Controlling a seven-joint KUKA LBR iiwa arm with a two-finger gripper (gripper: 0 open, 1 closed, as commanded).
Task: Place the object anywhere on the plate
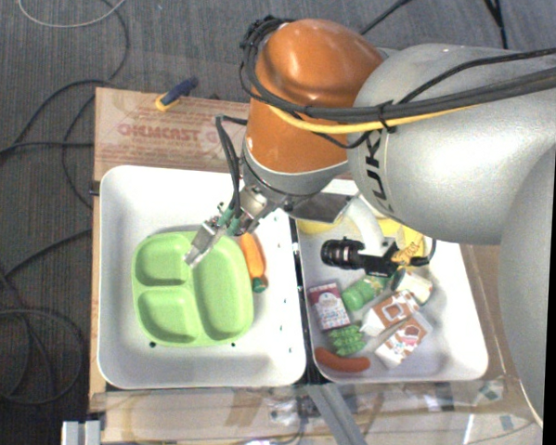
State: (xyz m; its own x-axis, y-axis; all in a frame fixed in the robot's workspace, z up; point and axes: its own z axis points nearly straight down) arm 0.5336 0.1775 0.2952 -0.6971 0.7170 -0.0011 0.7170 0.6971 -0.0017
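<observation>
Clutter nearest the camera, in the right bin: red sausage along the front wall, bumpy green piece just behind it, two small printed packets to the right, touching each other. Further back, a red-and-white card box and a black bottle lying on its side, neck pointing right, near a yellow item.

Beside it, touching along the shared wall, the left bin, holding a green divided plate with three compartments, set slightly askew. Orange carrot with a green tip, lying lengthwise against the plate's right rim, between plate and bin wall; resting on the rim or only on the bin floor, cannot tell. Not inside any compartment.

Above the plate's upper middle, over the ridge between the compartments, the gripper, slanting down and to the left from the orange band. Spread or pressed together: cannot tell at this angle. Nothing visibly pinched. Carrot just to its right, apart from the tip.

Behind the bins, cardboard sheet with red lettering, a small blue-and-yellow thing at its far edge, then dark carpet with looping cables.
</observation>
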